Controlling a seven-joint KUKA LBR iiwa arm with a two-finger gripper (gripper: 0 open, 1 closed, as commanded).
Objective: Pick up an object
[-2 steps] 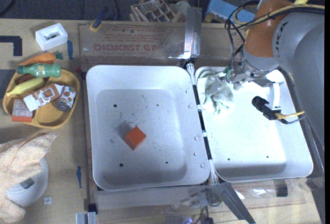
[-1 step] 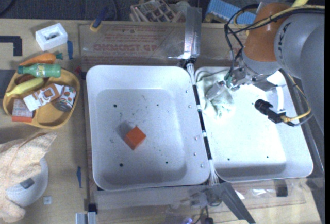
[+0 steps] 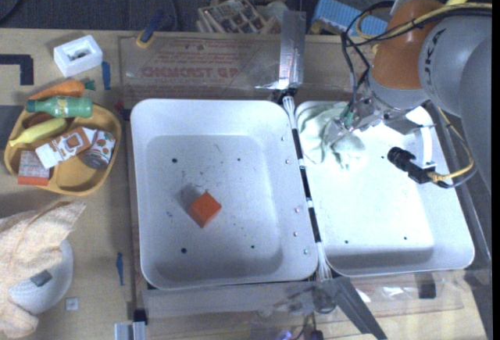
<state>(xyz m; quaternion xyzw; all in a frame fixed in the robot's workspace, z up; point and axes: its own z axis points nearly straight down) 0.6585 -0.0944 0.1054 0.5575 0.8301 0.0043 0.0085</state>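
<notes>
Cube (image 3: pixel 206 209) sits in the left bin (image 3: pixel 156 127); the hand (image 3: pixel 344 126) hangs over the right bin (image 3: pixel 437 252), grip unclear. Best travel left, centre above it, then descend squarely.

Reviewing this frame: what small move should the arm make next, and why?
Probably swing the gripper left over the divider, toward the orange block. The gripper sits low at the back left corner of the right bin, over a pale blurred patch, with nothing seen between its fingers. The block lies alone in the left bin, the one clear target.
</notes>
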